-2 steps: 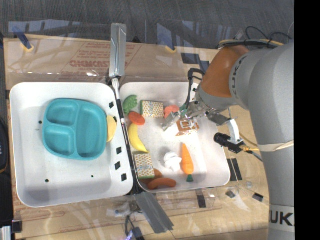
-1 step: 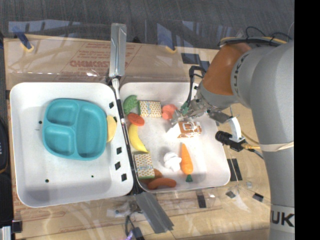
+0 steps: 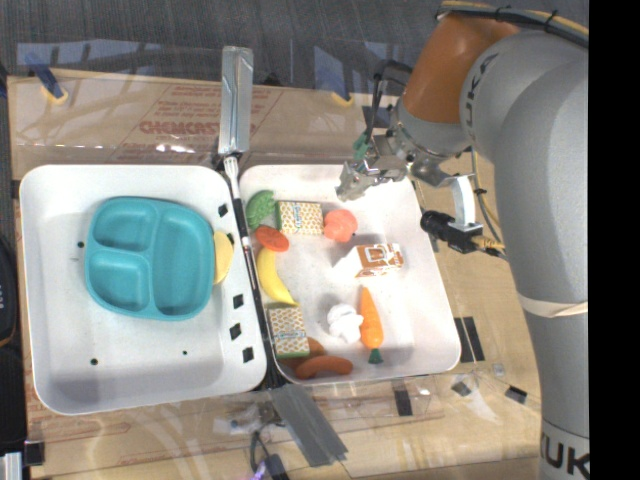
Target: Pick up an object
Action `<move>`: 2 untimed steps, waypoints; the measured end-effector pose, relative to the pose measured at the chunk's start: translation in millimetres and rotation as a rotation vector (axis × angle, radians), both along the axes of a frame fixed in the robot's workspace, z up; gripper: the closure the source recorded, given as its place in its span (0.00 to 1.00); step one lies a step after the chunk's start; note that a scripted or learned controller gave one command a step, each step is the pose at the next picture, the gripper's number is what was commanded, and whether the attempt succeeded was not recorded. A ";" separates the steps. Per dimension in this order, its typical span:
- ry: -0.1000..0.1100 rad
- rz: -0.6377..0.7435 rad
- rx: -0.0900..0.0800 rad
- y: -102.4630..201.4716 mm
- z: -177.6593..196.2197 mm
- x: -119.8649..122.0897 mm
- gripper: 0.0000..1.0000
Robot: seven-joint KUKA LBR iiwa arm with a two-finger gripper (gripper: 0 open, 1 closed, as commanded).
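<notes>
Gripper [image 3: 353, 180] hovers over right bin's [image 3: 432, 298] far edge; finger spread unreadable. Nothing visibly held. Just beside it, an orange-red ball [image 3: 340, 225]; carrot [image 3: 370, 325] and banana [image 3: 273, 276] lie nearer. Teal divided plate [image 3: 150, 258] sits in left bin [image 3: 50, 298].

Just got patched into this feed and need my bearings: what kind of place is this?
Probably a robot lab bench: two white bins taped to cardboard, toy food like a carrot, and a robot arm.

Teal plate [image 3: 150, 258] hides most of a yellow item [image 3: 223, 256].
</notes>
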State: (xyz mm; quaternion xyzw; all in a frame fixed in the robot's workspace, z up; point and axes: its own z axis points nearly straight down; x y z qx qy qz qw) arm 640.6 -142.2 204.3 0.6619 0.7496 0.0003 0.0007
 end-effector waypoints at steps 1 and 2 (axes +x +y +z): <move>0.002 -0.001 0.000 -0.3 -1.0 -0.5 0.00; 0.005 0.178 0.001 -32.2 -108.1 -58.4 0.00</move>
